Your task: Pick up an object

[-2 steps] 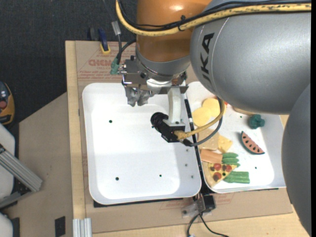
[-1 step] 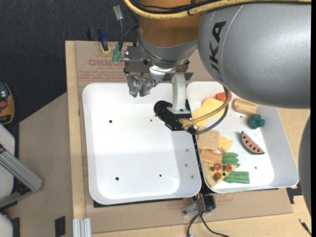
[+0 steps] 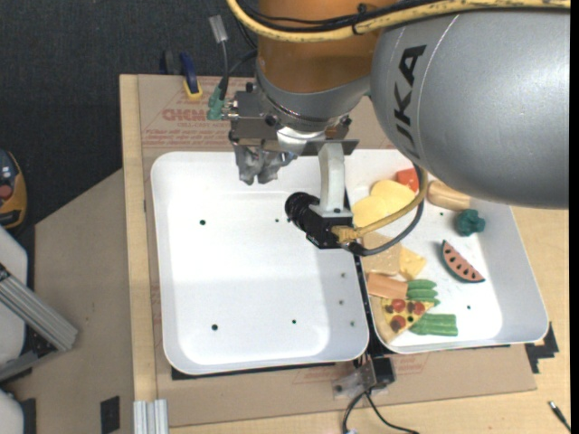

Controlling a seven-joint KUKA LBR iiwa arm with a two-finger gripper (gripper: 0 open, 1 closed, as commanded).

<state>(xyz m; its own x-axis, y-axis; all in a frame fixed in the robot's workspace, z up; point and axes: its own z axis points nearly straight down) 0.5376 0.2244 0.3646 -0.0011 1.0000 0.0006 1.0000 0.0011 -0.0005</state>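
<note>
I see the hand over the left bin's far edge. Can't tell its grip. Toy food sits in the right bin.

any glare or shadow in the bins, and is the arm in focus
Camera view: the left bin has a bright washed-out patch on its lower floor and a soft shadow across its upper half beneath the arm; the arm, close to the lens, looks large and slightly soft; the watermelon slice and green beans in the right bin are evenly lit and fairly sharp.
</note>
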